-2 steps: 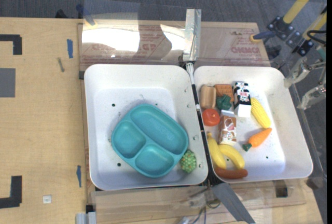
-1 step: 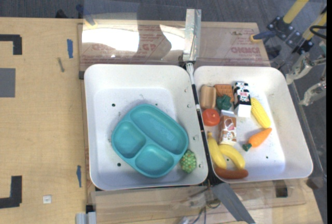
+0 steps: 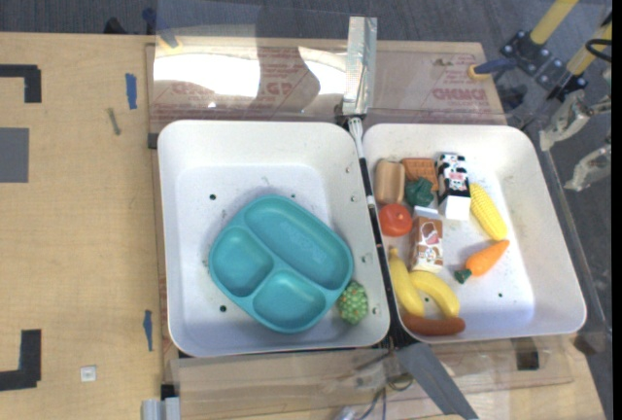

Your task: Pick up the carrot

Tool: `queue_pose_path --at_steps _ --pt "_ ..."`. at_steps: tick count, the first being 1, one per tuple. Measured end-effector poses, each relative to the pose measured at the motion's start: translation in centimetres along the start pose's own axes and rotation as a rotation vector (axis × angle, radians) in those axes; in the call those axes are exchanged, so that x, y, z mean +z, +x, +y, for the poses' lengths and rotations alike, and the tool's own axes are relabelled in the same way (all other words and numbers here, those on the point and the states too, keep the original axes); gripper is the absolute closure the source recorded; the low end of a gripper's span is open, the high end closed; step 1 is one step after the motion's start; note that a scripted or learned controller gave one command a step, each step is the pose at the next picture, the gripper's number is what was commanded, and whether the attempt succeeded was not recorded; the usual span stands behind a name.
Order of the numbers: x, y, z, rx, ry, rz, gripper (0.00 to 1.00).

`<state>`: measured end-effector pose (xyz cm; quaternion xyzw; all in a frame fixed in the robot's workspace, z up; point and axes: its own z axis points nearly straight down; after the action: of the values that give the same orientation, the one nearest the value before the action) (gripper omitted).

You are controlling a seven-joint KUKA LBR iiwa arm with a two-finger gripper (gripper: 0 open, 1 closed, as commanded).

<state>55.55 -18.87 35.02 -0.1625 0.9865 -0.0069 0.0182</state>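
While the carrot point(image 3: 483, 259) lay in the right bin point(image 3: 559, 287), its long axis ran lower left to upper right, green top lower left. It sat just beside the corn cob point(image 3: 488, 210). Whether the claw was wide or narrow, I cannot tell.

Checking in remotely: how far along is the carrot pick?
Nothing looks done yet. The carrot lies untouched in the right bin, apart from the corn above it and the banana to its left. Nothing is in hand. Left to do: the approach, grasp and lift.
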Motion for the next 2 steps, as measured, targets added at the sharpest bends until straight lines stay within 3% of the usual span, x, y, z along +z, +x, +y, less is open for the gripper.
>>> queue_pose_path --at_steps 1,2 --pt "0.1 -4.2 3.2 -0.129 -0.018 0.023 1.00" --pt "1.1 -10.4 -0.5 -0.192 -0.021 0.025 1.00"
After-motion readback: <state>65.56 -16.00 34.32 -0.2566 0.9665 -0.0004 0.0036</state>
